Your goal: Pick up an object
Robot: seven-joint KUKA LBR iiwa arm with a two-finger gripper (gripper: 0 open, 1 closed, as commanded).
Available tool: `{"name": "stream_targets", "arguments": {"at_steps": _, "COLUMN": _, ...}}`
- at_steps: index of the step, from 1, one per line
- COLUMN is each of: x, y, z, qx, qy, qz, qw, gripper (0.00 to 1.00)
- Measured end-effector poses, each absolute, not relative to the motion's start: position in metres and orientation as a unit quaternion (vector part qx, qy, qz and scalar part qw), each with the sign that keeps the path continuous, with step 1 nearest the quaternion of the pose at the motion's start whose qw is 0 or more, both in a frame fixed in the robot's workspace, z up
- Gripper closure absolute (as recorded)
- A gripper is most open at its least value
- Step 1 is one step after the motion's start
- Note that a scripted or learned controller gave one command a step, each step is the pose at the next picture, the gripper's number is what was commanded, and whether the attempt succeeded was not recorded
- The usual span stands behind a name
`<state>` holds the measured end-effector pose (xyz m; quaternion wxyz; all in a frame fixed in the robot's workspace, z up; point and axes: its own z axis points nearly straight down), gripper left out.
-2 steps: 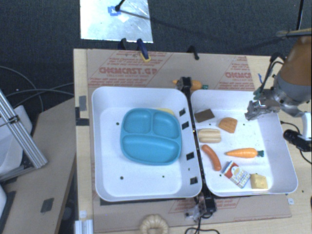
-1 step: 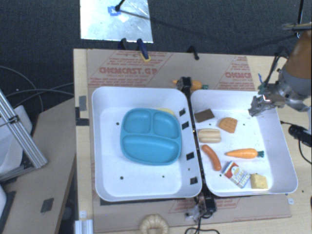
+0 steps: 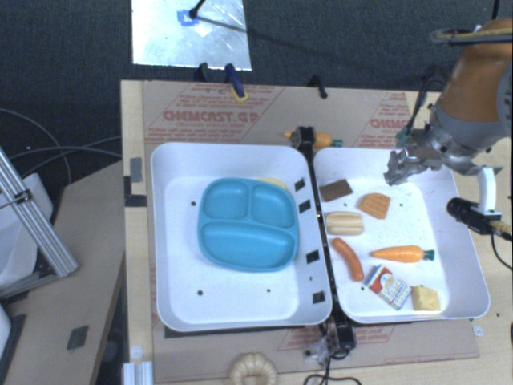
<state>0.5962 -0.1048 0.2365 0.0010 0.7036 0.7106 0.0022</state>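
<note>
A pale ring-shaped item [image 3: 252, 368] lies at the near edge of the tabletop [image 3: 200, 103], just outside the two white bins. In the right bin [image 3: 461, 243], along its near edge, sit a yellow block [image 3: 426, 297] and a small red-and-white packet [image 3: 389, 286]; further in lie a carrot [image 3: 400, 254], a red sausage [image 3: 348, 258], a hot-dog bun [image 3: 344, 224], an orange wedge [image 3: 374, 205] and a brown square [image 3: 335, 189]. The left bin [image 3: 172, 239] carries a blue divided tray [image 3: 248, 223] at its middle. The claw [image 3: 399, 169] hangs over the far part of the right bin, clear of the items; how far it is open cannot be told, and nothing is seen in it
</note>
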Motion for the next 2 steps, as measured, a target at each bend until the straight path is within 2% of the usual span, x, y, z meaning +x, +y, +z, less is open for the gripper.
{"name": "stream_targets", "arguments": {"at_steps": 1, "x": 0.601, "y": -0.052, "z": 0.241, "qx": 0.703, "qy": 0.711, "qz": 0.0019, "qw": 0.001, "gripper": 1.0}}
{"name": "stream_targets", "arguments": {"at_steps": 2, "x": 0.607, "y": 0.008, "z": 0.219, "qx": 0.703, "qy": 0.711, "qz": 0.0006, "qw": -0.001, "gripper": 1.0}}
